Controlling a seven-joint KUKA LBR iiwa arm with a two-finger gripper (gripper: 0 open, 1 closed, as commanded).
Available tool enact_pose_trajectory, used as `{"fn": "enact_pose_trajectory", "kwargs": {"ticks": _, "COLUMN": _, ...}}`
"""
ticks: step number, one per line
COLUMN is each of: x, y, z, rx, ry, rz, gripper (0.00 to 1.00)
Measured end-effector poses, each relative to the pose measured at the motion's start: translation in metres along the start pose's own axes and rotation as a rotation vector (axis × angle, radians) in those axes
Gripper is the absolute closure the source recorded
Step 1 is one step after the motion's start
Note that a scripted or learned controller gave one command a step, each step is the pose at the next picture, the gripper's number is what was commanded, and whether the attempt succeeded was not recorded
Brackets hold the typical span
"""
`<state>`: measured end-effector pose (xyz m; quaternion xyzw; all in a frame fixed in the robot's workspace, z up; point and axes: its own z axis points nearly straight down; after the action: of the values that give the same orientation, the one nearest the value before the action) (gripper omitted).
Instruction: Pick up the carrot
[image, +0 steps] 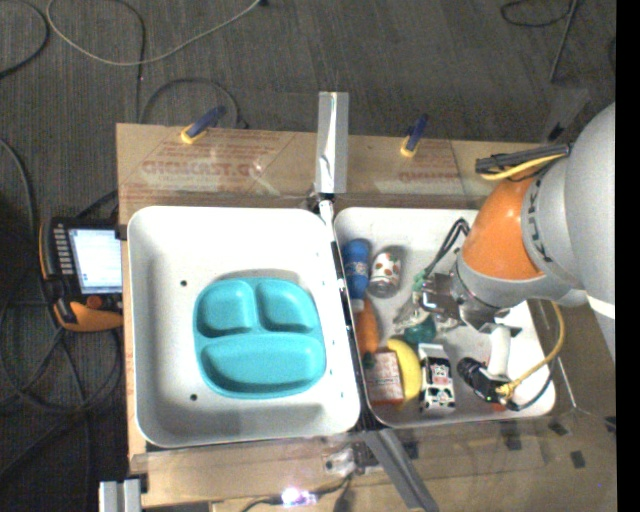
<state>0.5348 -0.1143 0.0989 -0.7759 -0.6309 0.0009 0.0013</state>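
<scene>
carrot lay off to the pincer's left

you had the gripper low in the right bin; i could not tell its state. the one carrot lay to its left in camera view, against the bin's left wall, long axis running along that wall. beside the pincer: one blue can, one yellow fruit. one teal tray sat well further left.
</scene>
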Motion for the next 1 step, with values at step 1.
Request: {"fn": "enact_pose_trajectory", "kwargs": {"ticks": 1, "x": 0.0483, "y": -0.0597, "z": -0.0805, "rx": 0.005, "ry": -0.004, "rz": 0.392, "gripper": 1.00}}
